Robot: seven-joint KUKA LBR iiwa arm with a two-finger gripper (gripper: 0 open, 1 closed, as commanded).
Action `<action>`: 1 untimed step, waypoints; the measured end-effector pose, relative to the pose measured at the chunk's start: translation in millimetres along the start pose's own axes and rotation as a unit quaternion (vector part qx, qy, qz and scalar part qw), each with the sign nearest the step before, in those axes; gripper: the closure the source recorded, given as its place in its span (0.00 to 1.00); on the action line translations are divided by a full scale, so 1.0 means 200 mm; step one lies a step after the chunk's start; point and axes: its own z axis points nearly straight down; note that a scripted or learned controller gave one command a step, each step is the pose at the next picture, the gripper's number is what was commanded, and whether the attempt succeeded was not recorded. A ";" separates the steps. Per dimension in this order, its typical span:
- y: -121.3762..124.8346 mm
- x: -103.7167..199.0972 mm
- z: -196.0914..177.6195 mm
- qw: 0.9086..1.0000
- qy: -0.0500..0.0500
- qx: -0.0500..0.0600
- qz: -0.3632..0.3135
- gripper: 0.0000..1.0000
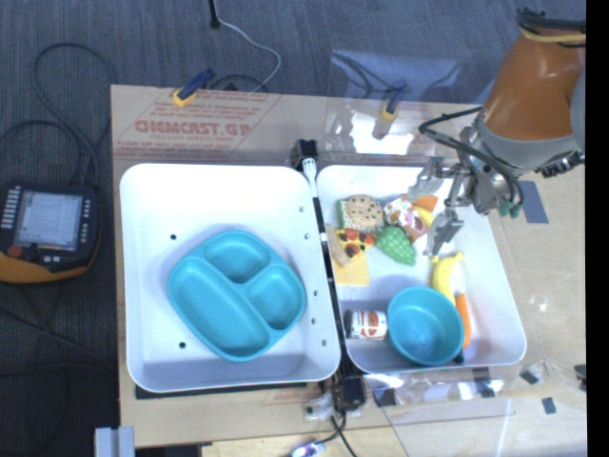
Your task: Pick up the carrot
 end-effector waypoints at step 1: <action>-0.34 -0.15 0.39 0.990 0.002 0.000 0.140 0.00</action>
